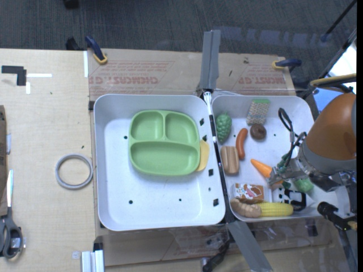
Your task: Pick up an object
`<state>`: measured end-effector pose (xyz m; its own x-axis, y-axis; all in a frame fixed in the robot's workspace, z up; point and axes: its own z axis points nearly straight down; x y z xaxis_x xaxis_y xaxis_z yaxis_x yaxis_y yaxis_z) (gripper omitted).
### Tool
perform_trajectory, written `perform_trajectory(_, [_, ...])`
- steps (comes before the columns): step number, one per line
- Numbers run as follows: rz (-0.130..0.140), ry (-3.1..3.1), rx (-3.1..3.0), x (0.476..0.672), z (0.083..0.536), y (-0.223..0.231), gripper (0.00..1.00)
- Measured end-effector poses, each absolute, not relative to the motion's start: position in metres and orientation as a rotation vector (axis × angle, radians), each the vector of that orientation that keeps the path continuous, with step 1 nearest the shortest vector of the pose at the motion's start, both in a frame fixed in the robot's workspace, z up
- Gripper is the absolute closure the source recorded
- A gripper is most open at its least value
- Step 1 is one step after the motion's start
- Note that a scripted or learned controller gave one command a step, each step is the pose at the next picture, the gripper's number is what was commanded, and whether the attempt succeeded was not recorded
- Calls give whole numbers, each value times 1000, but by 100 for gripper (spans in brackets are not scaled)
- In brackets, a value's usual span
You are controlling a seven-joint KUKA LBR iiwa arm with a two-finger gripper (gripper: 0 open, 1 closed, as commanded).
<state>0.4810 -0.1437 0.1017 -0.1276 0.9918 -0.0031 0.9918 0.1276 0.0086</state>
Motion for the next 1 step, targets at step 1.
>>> perform_trajectory(1, [-3, 2191, 2252, 530, 191, -89, 100])
